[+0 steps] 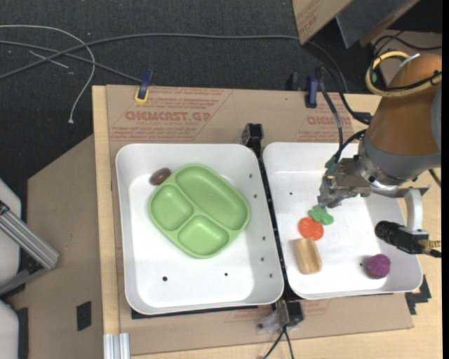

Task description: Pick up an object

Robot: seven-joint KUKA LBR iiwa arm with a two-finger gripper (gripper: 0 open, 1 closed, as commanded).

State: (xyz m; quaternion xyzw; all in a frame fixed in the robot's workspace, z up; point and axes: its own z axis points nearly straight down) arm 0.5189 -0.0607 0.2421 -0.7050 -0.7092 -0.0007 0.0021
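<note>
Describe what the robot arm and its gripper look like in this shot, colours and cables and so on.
The arm is a thick rounded body with a broad orange band over grey metal. Black cables, plus a yellow loop, run along its upper side. The gripper is a small dark grey metal block with short fingers, over the right white bin.

Dark grey carpet floor [175,42], thin pale cables [63,59] looping across its upper left. Tabletop [182,116] covered in brown cardboard sheet with faded red print. Two blue clamps [145,84] at its far edge, one left, one nearer right. Black clip [252,133] sits between the bins at the far side. Cardboard box [330,17] at top right, on the floor. Metal rail [24,235] angles in at left edge. Light even, soft shadows.
</note>
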